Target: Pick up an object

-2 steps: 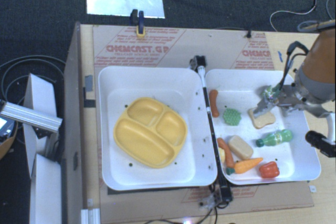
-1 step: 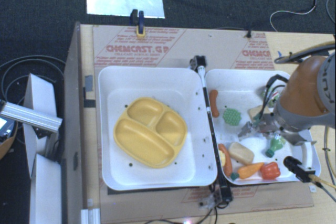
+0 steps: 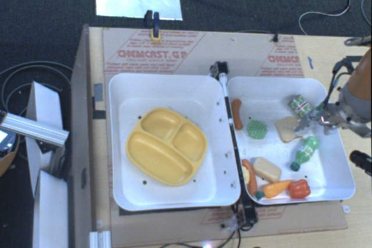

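From my remote station it looked like a robotics lab: a cardboard-covered worktop (image 3: 192, 46) carried two white bins (image 3: 116, 125), with loose cables (image 3: 23, 75) on dark carpet (image 3: 46, 3) and aluminium framing (image 3: 35, 129) alongside.

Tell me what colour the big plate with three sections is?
Yellow; the plastic divided plate shows clearly in the camera view.

Pincer (image 3: 306, 122) hovers over right bin (image 3: 334, 180) beside green bottle (image 3: 306, 151).

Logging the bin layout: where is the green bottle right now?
The green bottle lies in the right bin, toward its right side, just below the gripper and above the red pepper.
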